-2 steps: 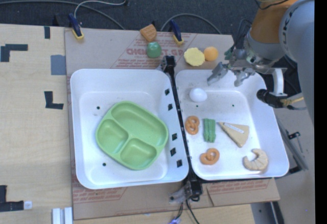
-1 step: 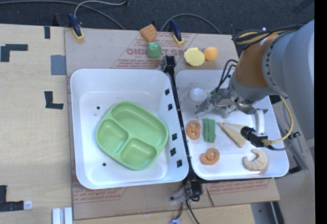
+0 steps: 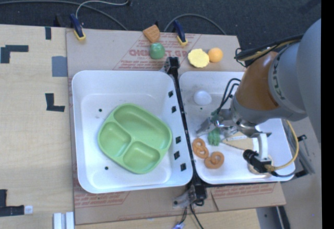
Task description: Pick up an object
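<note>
Camera view, looking down at a slant: my grey arm with its orange band comes in from the right and bends over the right bin, which I take as my landmark. Beside that bin, touching it along a black-clipped seam, sits the left bin, and in it lies a green divided plate with three compartments, tilted a little across the floor.

My pincer hangs low over the right bin's middle, toward its left side. Whether it is wide or narrow I cannot tell; the metal parts blur together with what lies beneath. Just under it a small green object rests on the bin floor, and I cannot say whether I am touching it. Right of that lies a pale wedge-shaped piece. Nearer the front wall of this bin are two brown pretzels, one just beside the other. Toward the back wall sits a white ball.

Behind the right bin, on the cardboard, lie a yellow round piece and an orange ball, touching or nearly so. Further left of them are a green ball and a tan block.
</note>
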Controlling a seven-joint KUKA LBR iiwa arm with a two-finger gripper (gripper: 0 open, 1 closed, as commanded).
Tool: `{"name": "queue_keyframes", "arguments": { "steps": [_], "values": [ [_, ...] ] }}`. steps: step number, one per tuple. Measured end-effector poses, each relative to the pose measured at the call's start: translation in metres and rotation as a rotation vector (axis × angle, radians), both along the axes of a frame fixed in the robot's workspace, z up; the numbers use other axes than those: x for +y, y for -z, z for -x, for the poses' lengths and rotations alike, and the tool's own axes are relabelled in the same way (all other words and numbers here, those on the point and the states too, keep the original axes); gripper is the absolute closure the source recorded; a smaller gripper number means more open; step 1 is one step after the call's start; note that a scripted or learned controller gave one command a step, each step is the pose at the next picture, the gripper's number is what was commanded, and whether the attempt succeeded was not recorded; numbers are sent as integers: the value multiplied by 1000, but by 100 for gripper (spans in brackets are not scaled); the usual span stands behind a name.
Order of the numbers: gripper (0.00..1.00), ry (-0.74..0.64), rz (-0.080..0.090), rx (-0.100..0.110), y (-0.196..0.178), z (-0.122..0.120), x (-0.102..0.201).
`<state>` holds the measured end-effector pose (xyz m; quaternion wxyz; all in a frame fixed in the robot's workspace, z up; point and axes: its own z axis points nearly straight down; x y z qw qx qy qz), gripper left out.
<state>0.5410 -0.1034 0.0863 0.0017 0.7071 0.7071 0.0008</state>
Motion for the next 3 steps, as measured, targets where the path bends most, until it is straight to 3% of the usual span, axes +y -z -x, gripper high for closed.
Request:
{"name": "queue_keyframes", "arguments": {
  "steps": [2,3],
  "values": [
    [0,-3,-2,0,0,0,-6],
    [100,-1,1,-2,-10,-1,-7]
  ]
}}
